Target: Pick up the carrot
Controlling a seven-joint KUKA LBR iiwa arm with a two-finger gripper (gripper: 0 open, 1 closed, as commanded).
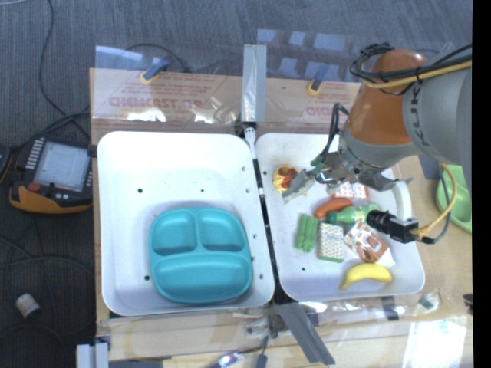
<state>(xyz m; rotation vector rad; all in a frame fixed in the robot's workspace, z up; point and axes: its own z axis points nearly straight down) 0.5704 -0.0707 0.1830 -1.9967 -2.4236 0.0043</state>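
- Gripper (307, 179) hangs low in the right bin (295, 282), near its left wall; finger spread: cannot tell.
- Carrot (333, 205), one, lies mid-bin, just right of the gripper.
- Risk: crowding. One banana (366, 274), one green piece (307, 233) and packets sit close, so a wrong grab is likely.
- One teal tray (201, 253) in the left bin (123, 159).

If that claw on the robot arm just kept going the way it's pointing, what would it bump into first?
The gripper points left and downward, toward the red-and-yellow toy in the right bin. It would probably meet that first, not the carrot, though depth is hard to judge from above.
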